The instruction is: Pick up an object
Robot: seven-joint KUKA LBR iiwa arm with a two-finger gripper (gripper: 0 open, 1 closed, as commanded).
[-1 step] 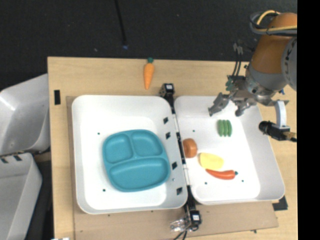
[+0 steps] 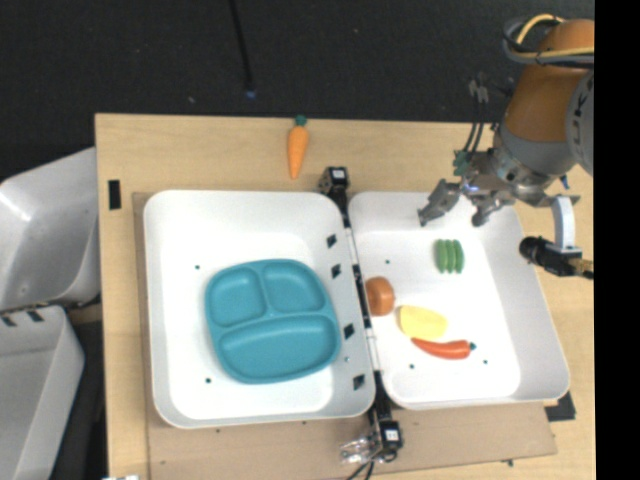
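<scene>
Pickup not yet started: gripper (image 2: 461, 205) is hovering wide open and holding nothing

You are seeing the fingers spreading apart above the far edge of the right bin (image 2: 530, 368), with no object between them. Four objects are waiting on the floor of this bin: the green vegetable (image 2: 449, 256) just below the gripper, then the orange ball (image 2: 379, 295), the yellow piece (image 2: 421, 320) and the red chili (image 2: 442, 348) further toward you. I am judging that descending, closing and lifting are all remaining
</scene>
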